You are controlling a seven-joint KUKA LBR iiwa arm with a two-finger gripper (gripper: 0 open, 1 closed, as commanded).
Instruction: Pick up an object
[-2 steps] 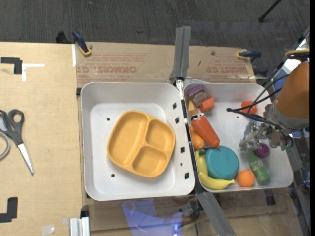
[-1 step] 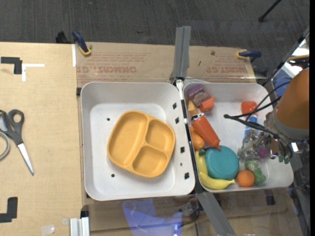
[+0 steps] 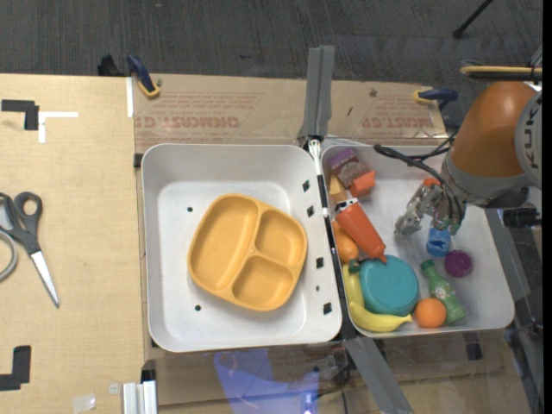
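The arm (image 3: pixel 500 136) enters from the right, its orange band cut off by the frame edge, and the wrist hides part of the right bin's (image 3: pixel 492 317) upper right corner. Below the wrist the gripper (image 3: pixel 431 214) hangs over the right bin, its metal fingers (image 3: pixel 410 219) spread apart and pointing down toward the bin floor, with nothing seen between them; how far they are from the floor cannot be judged from above. A small blue object (image 3: pixel 438 243) sits directly under or just beside the fingers, partly covered by them, and its shape is hard to make out. Near it, to the lower right, lies a purple piece (image 3: pixel 458 263). A green bottle-like item (image 3: pixel 442 289) lies below that, next to an orange ball (image 3: pixel 429 312). Left of the fingers, apart from them, an orange carrot-shaped toy (image 3: pixel 360 228) lies at a slant, with another orange fruit (image 3: pixel 346 247) half hidden beneath it against the bin's left wall. A teal round lid or bowl (image 3: pixel 389 285) overlaps a yellow banana (image 3: pixel 373 316), covering its middle. At the top of the bin a purple and brown cluster (image 3: pixel 349 167) is too jumbled to tell apart. The left bin (image 3: pixel 172 231) holds a yellow divided plate (image 3: pixel 248 252). On the desk (image 3: pixel 69 231) at far left lie scissors (image 3: pixel 31 240), cut off at the edge.
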